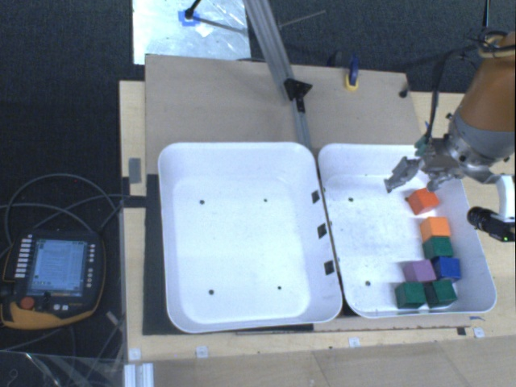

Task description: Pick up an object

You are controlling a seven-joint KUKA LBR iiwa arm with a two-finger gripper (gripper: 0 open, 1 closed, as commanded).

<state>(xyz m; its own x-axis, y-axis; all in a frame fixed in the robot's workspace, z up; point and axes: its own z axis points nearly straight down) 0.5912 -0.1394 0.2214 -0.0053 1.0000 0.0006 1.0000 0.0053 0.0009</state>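
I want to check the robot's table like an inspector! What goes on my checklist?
Surface: brown bench bearing left bin and right bin, side by side.
Job's things: coloured blocks along the right bin's right side: red-orange block, orange block, purple block, blue block, dark green blocks.
Clutter: nothing seen.
Grippers: gripper hovers above the red-orange block, fingers spread, holding nothing.
Cables: black cable looping by the control pendant.
Surroundings: dark floor, slanted metal pole.
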